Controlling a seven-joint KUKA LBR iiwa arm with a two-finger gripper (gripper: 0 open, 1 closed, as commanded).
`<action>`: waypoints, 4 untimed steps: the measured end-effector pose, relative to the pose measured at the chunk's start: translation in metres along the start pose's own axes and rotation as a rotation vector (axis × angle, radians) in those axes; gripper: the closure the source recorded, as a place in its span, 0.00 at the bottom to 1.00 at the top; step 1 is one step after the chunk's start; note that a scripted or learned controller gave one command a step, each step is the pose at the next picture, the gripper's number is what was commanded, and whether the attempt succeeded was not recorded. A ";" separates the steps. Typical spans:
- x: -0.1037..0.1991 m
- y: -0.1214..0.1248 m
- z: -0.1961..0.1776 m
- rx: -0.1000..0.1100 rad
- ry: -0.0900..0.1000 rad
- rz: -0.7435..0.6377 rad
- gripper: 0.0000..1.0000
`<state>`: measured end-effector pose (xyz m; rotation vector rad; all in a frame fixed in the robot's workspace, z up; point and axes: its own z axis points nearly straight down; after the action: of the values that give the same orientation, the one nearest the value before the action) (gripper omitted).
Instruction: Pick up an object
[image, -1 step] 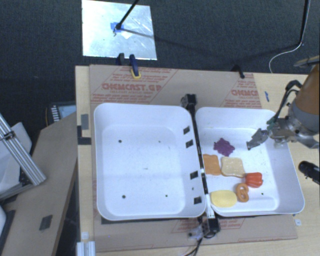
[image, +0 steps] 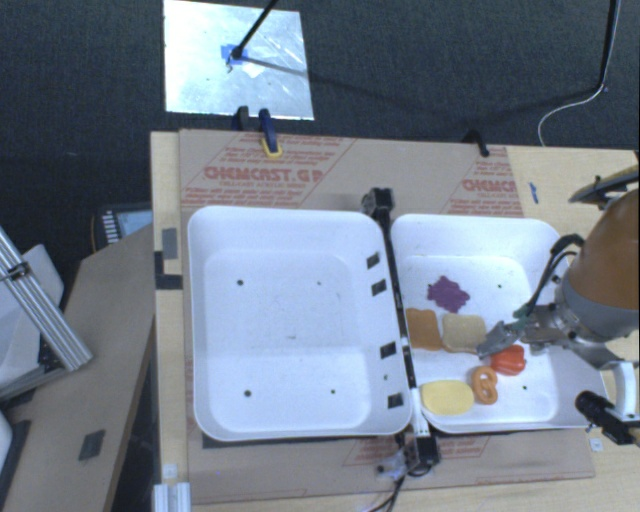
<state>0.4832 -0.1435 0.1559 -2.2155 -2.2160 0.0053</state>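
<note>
The bench (image: 330, 160), with its printed brown sheet, spans the middle of the frame and carries both white bins. The left bin (image: 290, 320) takes up the centre-left, its floor bare but for a few dark dots. The right bin (image: 480, 245) lies just beside it, right of centre, and all the small things lie in its lower half. My arm (image: 608, 275) comes in from the right edge, the orange band showing above the wrist. My gripper (image: 497, 343) is low over the right bin, its tip by the tan slice and the red piece; whether my fingers are parted or closed on anything I cannot tell from here. The yellow piece (image: 448, 397) lies at the bin's lower left. The tan slice (image: 462, 332) is touching the orange-brown slice (image: 424, 328) to its left. The purple piece (image: 448, 293) lies above them, apart. The red piece (image: 511, 361) is at right, just beside the small orange ring (image: 485, 385).
</note>
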 end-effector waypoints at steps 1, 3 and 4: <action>0.009 0.010 0.047 -0.026 -0.005 -0.004 0.00; 0.002 0.043 0.022 -0.012 -0.004 -0.004 0.00; 0.032 0.009 0.074 -0.005 -0.001 -0.001 0.00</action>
<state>0.4921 -0.1112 0.0820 -2.2167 -2.2202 0.0007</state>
